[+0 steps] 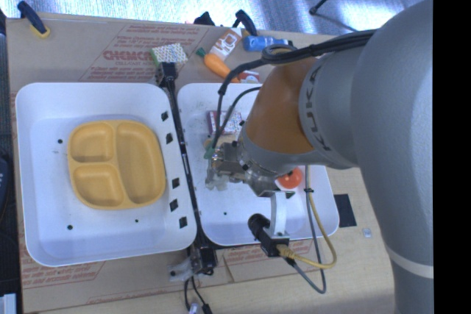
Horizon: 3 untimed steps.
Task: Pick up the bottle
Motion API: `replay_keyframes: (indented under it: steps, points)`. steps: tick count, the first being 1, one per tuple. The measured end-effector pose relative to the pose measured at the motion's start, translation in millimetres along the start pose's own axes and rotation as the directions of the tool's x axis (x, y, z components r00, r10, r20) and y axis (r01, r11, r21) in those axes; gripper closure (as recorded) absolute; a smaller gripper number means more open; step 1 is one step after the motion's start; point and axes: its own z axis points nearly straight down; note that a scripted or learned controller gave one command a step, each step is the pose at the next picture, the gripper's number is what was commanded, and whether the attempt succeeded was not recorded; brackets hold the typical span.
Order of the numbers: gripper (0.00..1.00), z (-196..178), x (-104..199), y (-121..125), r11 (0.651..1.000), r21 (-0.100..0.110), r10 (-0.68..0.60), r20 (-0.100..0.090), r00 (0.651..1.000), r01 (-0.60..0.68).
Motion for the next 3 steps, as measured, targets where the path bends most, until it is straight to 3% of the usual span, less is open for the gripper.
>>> replay_keyframes:
  steps: [1, 2, 3]
  points:
    - [1.00, -108.4, -24.4, 3.7, 0.998, -0.004, 0.058, 0.001, 0.998, -0.058]
    - [1.00, -21.9, -27.4, 3.7, 0.956, -0.001, -0.294, 0.001, 0.956, 0.294]
    - [1.00, -0.6, -13.1, 1.8, 0.799, 0.000, -0.601, 0.001, 0.799, 0.601]
